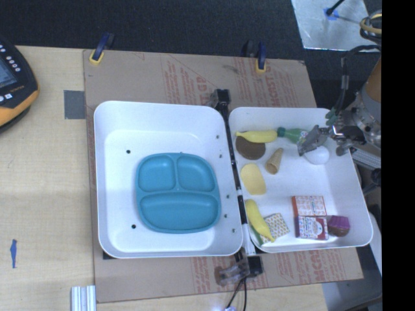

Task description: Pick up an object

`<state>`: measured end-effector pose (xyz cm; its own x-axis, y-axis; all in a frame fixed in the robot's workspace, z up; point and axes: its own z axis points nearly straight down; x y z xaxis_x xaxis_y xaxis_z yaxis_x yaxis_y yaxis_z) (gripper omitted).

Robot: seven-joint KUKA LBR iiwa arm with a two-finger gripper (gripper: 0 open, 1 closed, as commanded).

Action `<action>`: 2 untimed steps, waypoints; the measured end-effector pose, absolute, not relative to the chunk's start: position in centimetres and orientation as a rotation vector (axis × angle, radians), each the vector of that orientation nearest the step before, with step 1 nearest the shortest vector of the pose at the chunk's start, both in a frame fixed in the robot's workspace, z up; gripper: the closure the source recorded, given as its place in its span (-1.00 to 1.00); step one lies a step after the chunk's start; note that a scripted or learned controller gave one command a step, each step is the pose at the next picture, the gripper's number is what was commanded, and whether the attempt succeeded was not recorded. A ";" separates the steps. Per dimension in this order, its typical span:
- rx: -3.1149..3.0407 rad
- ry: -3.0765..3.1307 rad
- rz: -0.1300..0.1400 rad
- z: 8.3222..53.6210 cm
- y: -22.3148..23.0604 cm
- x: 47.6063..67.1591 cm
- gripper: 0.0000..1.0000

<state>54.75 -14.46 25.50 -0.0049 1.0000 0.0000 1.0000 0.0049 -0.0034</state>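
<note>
Cardboard sheet (pixel 194 83): we see faint red print (too blurred to read).
Red boxes (pixel 310 216): nothing we can read.

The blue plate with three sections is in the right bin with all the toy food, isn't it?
Not quite. In the camera view, the blue plate lies in the left bin, alone. The toy food, such as the banana and the red box, sits in the right bin, where the gripper is.

The tool (pixel 322 142) hangs over a white object (pixel 317 155) in the right bin (pixel 360 199), near a green item (pixel 291 133).
</note>
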 end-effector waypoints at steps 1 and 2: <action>-2.201 -2.224 0.012 13.3 -9.6 56.6 -1.00; -2.214 -2.217 0.011 9.1 -13.0 51.1 -1.00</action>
<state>51.06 -13.04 9.11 -0.0013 1.0000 0.0012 0.9999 0.0013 -0.0111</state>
